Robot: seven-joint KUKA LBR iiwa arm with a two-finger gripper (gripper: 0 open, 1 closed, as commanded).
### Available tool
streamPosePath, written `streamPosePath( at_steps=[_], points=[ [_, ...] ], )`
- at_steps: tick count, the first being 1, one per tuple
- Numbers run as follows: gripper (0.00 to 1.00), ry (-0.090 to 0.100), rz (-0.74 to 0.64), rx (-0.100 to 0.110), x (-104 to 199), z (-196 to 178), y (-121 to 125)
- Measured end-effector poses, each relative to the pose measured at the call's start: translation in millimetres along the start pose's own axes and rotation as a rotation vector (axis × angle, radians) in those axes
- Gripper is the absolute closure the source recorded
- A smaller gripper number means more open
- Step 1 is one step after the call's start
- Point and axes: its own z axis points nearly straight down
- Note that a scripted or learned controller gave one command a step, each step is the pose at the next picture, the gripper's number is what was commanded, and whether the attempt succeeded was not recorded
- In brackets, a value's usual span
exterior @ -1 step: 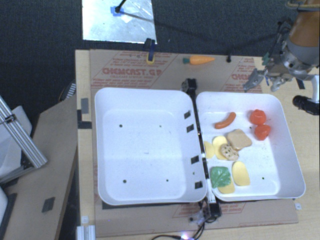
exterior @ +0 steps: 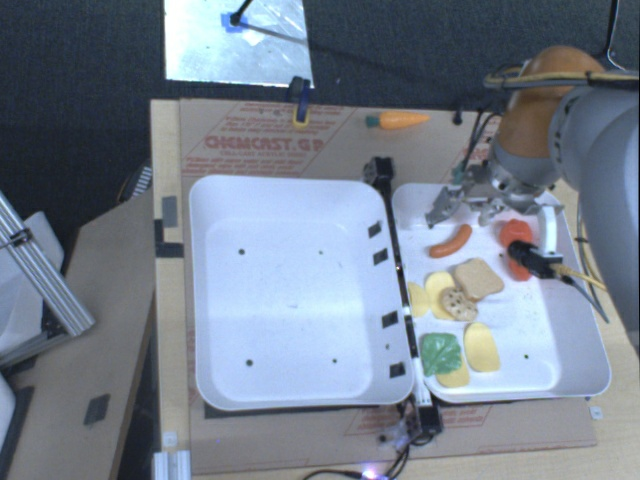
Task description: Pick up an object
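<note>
My gripper (exterior: 462,214) hangs over the far end of the right bin (exterior: 570,343), its fingers spread open with nothing between them. Just below it lies an orange-red sausage (exterior: 450,239). A red piece (exterior: 516,233) sits to the gripper's right, partly covered by the wrist. Nearer the front are a slice of toast (exterior: 478,278), a round holed cracker (exterior: 459,304), a pale yellow slice (exterior: 436,290), a green leaf (exterior: 438,349) and a yellow piece (exterior: 482,348).
The left bin (exterior: 290,288) stands beside the right one, with black clips along the shared wall (exterior: 392,268). A toy carrot (exterior: 398,120) lies on the cardboard behind the bins. A blue-and-yellow clamp (exterior: 299,103) stands at the back edge.
</note>
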Motion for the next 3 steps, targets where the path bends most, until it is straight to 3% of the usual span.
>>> streamPosePath(
  at_steps=[1, 2, 3],
  points=[
    [1.00, -0.004, 0.001, -0.013, -3.2, -19.6, 3.1],
    [0.00, -0.004, 0.000, -0.013, -3.2, -19.1, 3.0],
    [0.00, -0.001, 0.007, 0.001, 13.6, 34.5, -56.6]
  ],
)
